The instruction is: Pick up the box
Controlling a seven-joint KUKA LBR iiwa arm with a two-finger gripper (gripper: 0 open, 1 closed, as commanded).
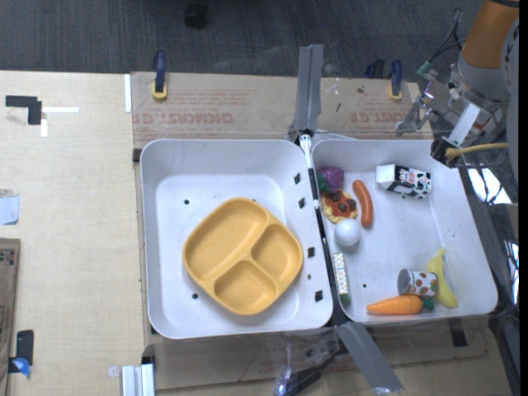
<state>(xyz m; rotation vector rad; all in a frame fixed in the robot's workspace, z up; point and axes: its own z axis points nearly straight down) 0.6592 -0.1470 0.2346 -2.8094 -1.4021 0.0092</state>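
L bin point(165, 221): yellow tray point(242, 256); R bin point(404, 238): box point(404, 181), carrot point(394, 306), banana point(443, 279)

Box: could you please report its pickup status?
Gripper at right bin's far edge, apart from box. Box lies in right bin, far end. Sausage nearby, not touching.
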